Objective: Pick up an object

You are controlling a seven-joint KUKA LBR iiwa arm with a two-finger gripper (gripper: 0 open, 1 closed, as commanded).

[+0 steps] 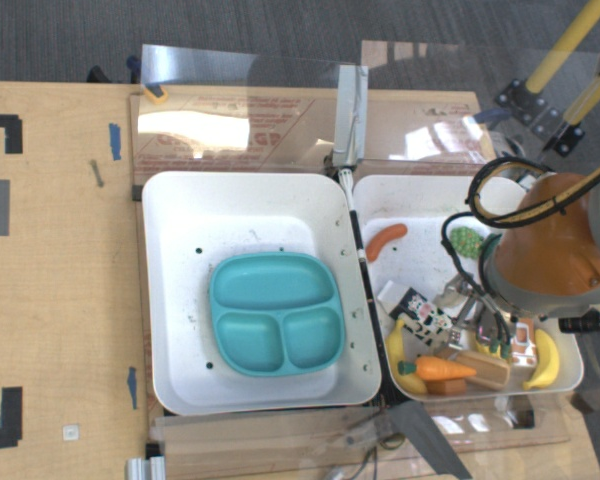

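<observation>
Right bin (420, 213), near edge: I see a pile of toys here. An orange plastic carrot (442, 370) lies on its side, and a tan wooden block (485, 372) is just beside it.
Near left corner of that bin: a bit of yellow toy banana (393, 353) pokes out next to the carrot.
Near right corner: another yellow banana (548, 360) curves along the wall.
Just past the carrot: a small black and white spotted toy (425, 318) sits in the pile.
Claw: my arm's metal gripper (473, 313) hangs low over the pile, right beside the spotted toy. I cannot tell if it is open or closed, and I see nothing held in it.
Arm: the big orange band (545, 248) of my arm covers the right side of this bin.
Middle of the right bin: a small green bumpy toy (466, 239) sits close to the arm.
Toward the far left corner: a red-orange sausage-shaped toy (384, 240) lies alone, near the wall between the bins.
Left bin (180, 218): a teal plastic plate with three sections (276, 311) lies flat in the middle.
Bench (50, 268): the light wooden top carries both white bins side by side.
</observation>
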